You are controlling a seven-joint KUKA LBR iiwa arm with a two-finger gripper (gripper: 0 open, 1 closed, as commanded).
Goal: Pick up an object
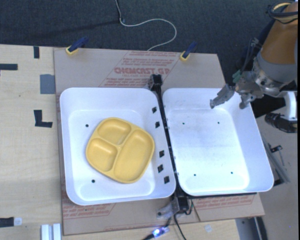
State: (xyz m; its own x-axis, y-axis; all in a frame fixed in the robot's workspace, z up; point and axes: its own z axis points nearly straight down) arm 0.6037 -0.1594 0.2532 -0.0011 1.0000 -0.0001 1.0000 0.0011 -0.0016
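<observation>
1. One thing waits for you: the yellow plate [120, 149] lies flat in the left bin [70, 114].
2. Your gripper [232, 97] hangs over the right bin's [250, 134] far corner, well apart from it, fingers spread and holding nothing.
3. I judge the reach is not yet begun.
</observation>
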